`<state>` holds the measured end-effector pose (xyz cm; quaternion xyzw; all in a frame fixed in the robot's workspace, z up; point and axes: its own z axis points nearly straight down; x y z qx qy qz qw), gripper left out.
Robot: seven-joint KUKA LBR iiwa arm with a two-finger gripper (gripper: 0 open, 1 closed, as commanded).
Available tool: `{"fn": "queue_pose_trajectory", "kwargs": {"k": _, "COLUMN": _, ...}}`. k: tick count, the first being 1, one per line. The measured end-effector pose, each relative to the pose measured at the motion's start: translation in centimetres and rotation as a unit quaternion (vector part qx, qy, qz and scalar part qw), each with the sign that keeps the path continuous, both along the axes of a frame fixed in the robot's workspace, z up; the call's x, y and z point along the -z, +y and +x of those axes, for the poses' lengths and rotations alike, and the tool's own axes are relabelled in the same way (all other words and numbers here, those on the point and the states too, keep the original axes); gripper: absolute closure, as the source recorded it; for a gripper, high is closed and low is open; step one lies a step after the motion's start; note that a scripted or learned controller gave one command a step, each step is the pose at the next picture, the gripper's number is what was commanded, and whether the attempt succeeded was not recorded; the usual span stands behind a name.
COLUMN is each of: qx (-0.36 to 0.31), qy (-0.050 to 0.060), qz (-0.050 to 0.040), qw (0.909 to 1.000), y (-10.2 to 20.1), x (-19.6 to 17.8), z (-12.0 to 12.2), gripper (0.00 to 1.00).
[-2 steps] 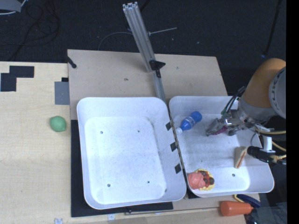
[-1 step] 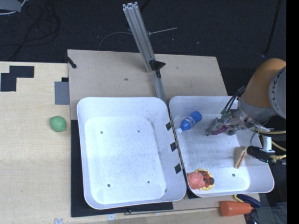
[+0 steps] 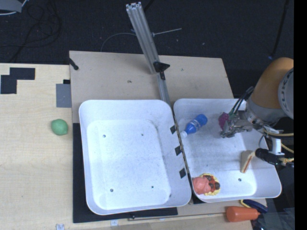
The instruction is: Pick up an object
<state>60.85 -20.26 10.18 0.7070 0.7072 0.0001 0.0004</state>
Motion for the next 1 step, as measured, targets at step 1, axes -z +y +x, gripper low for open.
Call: {"fn": "queue_pose_trajectory", "kwargs": {"k": 1, "qx": 0.000, "qy": -0.001, "qz": -0.0003, "qw": 1.0000, "y": -0.09, "x": -4.25, "z": -0.27, "gripper": 1.00}}
